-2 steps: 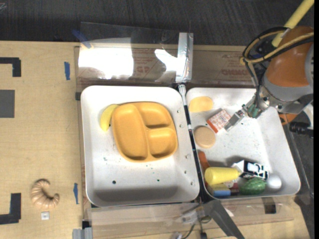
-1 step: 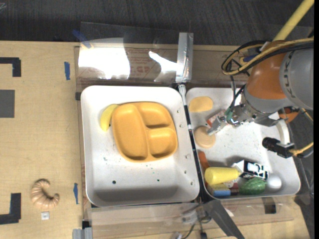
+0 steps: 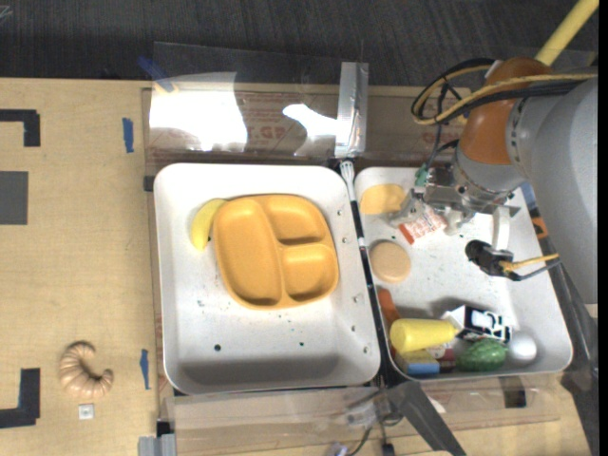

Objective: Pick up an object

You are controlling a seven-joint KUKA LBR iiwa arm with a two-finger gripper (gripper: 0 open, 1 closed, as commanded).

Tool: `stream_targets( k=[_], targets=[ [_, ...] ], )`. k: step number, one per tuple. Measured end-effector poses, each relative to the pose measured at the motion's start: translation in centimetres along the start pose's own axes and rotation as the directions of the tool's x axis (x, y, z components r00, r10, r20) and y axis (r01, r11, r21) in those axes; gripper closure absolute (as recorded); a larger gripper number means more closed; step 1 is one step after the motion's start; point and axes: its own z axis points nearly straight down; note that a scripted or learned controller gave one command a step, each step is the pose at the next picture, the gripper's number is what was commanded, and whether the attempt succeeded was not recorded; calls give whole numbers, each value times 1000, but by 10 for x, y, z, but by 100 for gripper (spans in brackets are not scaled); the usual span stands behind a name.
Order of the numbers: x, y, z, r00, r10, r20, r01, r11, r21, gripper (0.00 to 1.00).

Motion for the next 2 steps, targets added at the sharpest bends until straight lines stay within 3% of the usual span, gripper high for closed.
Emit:
stream_targets(
  k=[1,2],
  targets=[
    [1,1,-11,1000,-3,3,3,1000,-2,100],
    [63,3,-101,982,190,-3,-190,982,-15,100]
  ],
)
